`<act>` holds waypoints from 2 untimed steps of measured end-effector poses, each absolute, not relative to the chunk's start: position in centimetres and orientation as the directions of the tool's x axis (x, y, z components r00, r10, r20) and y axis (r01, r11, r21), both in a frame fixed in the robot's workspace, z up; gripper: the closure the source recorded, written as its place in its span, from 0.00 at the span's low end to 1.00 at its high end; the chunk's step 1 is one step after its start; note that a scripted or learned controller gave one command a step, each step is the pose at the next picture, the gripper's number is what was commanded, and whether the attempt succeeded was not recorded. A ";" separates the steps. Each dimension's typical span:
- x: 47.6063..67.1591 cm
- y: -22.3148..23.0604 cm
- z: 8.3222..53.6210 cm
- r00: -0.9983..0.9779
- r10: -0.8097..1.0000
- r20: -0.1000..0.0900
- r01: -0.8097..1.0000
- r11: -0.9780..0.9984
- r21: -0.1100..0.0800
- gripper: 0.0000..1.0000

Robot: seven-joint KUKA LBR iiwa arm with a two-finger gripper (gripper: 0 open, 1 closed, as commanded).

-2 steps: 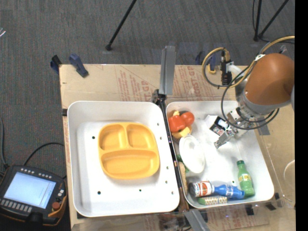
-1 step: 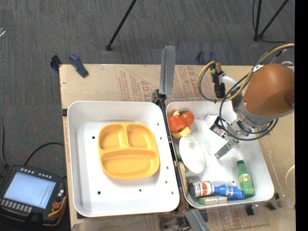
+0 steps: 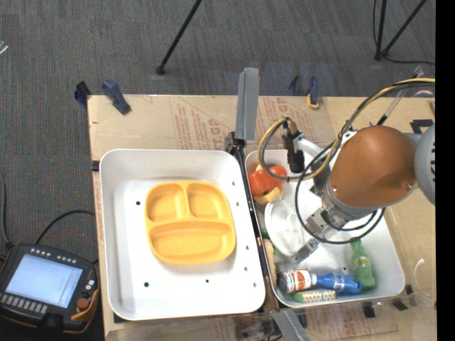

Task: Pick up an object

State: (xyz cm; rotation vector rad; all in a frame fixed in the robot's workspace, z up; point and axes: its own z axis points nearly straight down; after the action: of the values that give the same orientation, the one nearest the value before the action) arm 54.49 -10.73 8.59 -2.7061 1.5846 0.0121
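Note:
My gripper (image 3: pixel 311 247) hangs below the orange wrist band (image 3: pixel 373 165), low over the middle of the right bin (image 3: pixel 395 261). It sits just right of a clear plastic cup (image 3: pixel 283 226). An orange and red toy (image 3: pixel 266 181) lies in the bin's far left corner. A white and blue bottle with a red cap (image 3: pixel 316 281) lies along the near wall, with a small pale packet (image 3: pixel 313 297) in front of it. A green bottle (image 3: pixel 361 264) rests at the near right. The arm hides the bin's far right part.
The left bin (image 3: pixel 121 261) holds a yellow divided plate (image 3: pixel 190 221). A grey post (image 3: pixel 247 109) stands behind the gap between the bins. Cables (image 3: pixel 284 137) loop above the right bin. A teach pendant (image 3: pixel 46 284) lies on the floor at the lower left.

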 end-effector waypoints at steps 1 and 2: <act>57.8 -16.5 8.7 0.551 -0.835 -0.006 -0.835 -0.551 -0.001 0.00; 55.0 -20.3 8.7 0.602 -0.798 -0.006 -0.798 -0.602 0.000 0.00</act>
State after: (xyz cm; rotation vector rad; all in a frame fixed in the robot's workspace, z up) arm 55.02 -20.26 8.66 -2.8094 1.3998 0.0085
